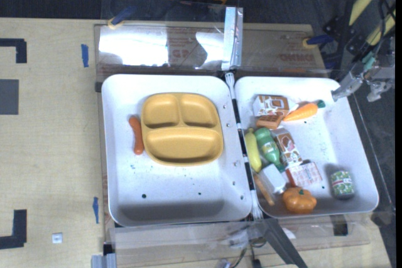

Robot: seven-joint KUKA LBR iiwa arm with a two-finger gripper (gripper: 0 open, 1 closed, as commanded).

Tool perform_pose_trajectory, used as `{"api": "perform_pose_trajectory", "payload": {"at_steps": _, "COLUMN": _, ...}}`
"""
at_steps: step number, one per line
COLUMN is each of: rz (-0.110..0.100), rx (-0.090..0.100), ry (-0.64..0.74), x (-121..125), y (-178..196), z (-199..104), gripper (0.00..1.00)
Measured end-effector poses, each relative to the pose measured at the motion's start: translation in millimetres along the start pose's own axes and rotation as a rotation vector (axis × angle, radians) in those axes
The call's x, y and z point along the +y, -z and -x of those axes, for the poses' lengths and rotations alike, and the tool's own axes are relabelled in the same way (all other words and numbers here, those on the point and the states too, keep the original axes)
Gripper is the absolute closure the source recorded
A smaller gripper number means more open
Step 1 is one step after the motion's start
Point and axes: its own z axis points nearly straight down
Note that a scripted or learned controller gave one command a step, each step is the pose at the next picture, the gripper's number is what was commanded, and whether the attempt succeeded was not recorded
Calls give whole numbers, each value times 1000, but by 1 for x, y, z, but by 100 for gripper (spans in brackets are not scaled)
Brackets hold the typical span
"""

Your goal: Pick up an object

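Two white bins (pixel 119 198); one yellow tray (pixel 182 128); one carrot (pixel 303 111); one pumpkin (pixel 299 199).

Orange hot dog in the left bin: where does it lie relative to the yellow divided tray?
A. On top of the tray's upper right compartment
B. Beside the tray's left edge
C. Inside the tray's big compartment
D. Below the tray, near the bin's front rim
B: the hot dog lies on the bin floor beside the left edge of the yellow tray.
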Motion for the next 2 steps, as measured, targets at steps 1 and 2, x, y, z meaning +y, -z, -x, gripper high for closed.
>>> {"api": "perform_pose_trajectory", "payload": {"at_steps": 1, "rz": 1, "rx": 0, "ry": 82, "x": 44, "y": -137, "z": -13, "gripper": 0}}
{"api": "perform_pose_trajectory", "payload": {"at_steps": 2, "rz": 17, "rx": -18, "ry": 156, "x": 47, "y": -148, "z": -43, "gripper": 0}}
